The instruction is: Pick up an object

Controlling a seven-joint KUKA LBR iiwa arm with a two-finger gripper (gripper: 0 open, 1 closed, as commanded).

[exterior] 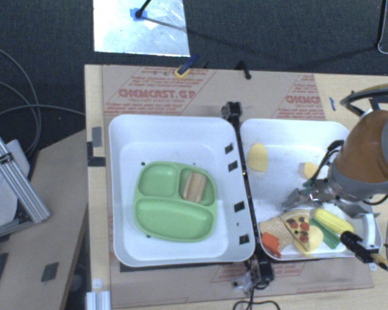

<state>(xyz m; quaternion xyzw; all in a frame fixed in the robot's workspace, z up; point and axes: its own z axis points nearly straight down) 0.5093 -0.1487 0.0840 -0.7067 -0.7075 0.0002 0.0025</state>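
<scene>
Yellow toy corn cob (332,221) lies in the right bin (281,131), near its front-right corner, long axis slanting from upper left to lower right. The hand (308,197) hangs just left of the cob's upper end, above a pizza slice (299,228). Whether the hand is open or closed cannot be told. Judgement: the cob is the nearest pick, requiring a short shift right and forward.

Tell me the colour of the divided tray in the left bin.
Light green divided tray, clearest in the camera view.
</scene>
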